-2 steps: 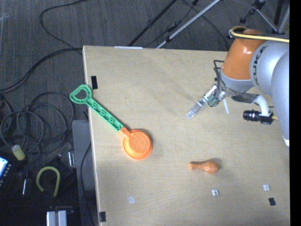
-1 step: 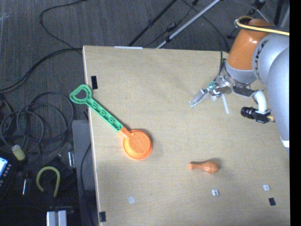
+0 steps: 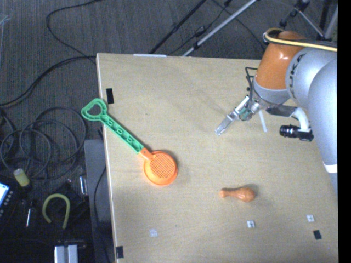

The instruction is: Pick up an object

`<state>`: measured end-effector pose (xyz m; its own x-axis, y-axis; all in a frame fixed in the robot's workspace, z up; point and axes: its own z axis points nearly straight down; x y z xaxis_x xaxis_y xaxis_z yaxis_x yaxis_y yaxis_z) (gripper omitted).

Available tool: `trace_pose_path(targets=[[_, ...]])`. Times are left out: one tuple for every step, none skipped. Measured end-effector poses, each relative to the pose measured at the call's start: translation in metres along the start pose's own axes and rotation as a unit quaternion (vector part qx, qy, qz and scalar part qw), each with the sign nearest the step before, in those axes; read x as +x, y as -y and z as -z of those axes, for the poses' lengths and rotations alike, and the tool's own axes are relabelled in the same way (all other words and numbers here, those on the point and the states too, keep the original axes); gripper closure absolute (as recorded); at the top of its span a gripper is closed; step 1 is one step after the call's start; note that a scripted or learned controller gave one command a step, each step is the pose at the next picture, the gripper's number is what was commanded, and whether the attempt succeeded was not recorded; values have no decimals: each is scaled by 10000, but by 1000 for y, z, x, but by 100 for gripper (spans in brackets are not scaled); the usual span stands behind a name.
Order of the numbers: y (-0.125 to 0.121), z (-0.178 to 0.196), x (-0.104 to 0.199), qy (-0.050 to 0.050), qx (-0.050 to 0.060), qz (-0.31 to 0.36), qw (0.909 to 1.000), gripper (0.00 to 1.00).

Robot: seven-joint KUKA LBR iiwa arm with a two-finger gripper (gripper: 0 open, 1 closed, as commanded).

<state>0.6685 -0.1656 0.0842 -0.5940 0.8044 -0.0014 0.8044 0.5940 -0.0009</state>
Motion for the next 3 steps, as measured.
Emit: trace_pose_path(targets=[[0,0,0,0,-1,0,10000,0],[-2,10,0,9,-13,3,10000,100],[-37,88,50,6,-12,530,9986,100]])
